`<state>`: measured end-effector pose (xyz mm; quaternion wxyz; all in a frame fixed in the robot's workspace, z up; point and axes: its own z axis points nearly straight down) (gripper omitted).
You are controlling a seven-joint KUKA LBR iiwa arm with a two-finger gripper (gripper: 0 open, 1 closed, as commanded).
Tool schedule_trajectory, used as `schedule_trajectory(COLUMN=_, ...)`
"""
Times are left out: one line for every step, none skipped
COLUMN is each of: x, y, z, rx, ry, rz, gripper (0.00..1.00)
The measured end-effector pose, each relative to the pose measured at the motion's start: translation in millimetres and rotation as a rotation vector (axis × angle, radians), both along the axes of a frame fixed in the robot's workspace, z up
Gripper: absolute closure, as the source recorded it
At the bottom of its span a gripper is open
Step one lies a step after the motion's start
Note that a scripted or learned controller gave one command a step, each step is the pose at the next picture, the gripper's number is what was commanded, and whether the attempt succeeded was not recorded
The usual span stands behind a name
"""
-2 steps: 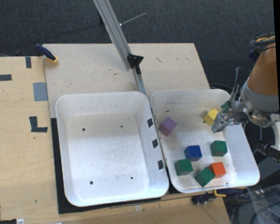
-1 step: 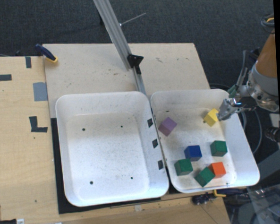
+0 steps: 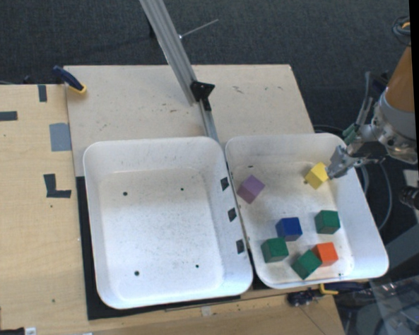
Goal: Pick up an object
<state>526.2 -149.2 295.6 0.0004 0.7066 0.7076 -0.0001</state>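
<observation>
Orange block (image 3: 326, 252) beside green block (image 3: 307, 263)

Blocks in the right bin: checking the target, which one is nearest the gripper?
The yellow block, right beside the gripper; the other blocks lie farther away.

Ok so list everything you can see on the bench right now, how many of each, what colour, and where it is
Shallow white plastic bins: 2, white, side by side on the bench; left bin, right bin.
Purple block: 1, purple, right bin, upper left part.
Yellow block: 1, yellow, right bin, upper right, at the gripper's tip.
Blue block: 1, blue, right bin, middle.
Green blocks: 3, green, right bin; one at the right, one below the blue block, one near the front.
Orange block: 1, orange, right bin, front, touching a green block.
Metal rail: 1, grey, slanting down toward the bins.
Gripper: 1, grey, over the right bin's right edge.
</observation>
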Motion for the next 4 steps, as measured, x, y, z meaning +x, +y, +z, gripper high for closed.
schedule_trajectory(x=13, y=57, z=-8, rx=0.002, ry=0.002, rz=0.005, gripper=1.00)
schedule_trajectory(x=20, y=108, z=-33, rx=0.002, ry=0.004, rz=0.005, gripper=1.00)
schedule_trajectory(x=20, y=166, z=-53, rx=0.002, ry=0.005, rz=0.006, gripper=1.00)
schedule_trajectory(x=20, y=213, z=-67, rx=0.001, ry=0.005, rz=0.004, gripper=1.00)
